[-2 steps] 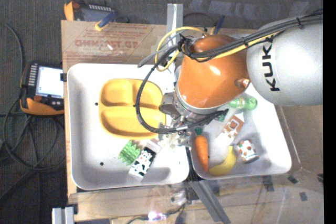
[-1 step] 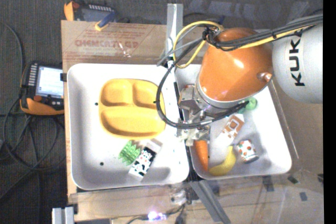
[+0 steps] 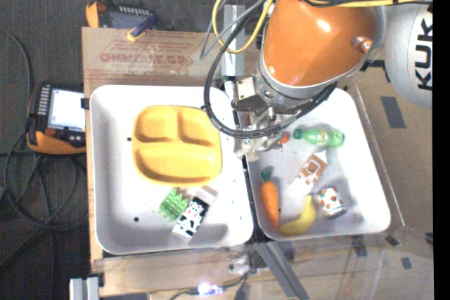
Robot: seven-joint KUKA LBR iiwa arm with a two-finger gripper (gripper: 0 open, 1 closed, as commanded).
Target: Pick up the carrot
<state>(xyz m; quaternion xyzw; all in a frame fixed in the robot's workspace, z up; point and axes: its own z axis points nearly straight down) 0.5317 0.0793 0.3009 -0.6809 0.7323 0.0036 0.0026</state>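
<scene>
Over the near-left corner of the right bin (image 3: pixel 371 151) hangs the arm's big orange wrist (image 3: pixel 320 28), with yellow and black cables looping off it, and the gripper (image 3: pixel 259 139) sits beneath it close to the wall between the two bins. From where I stand I cannot tell how its pincer is set. The carrot (image 3: pixel 270 199) lies free on the right bin's floor, just in front of the gripper and apart from it, its green top pointing up toward the tool. A banana (image 3: pixel 301 218) rests just beside the carrot's tip, with a spotted can (image 3: pixel 330 201), a small carton (image 3: pixel 310 171) and a green bottle (image 3: pixel 320 135) nearby. Across the divider, the left bin (image 3: pixel 112 172) bears a yellow divided tray (image 3: pixel 177 144), a green toy (image 3: pixel 171 205) and a cow-patterned box (image 3: pixel 191 216).
</scene>
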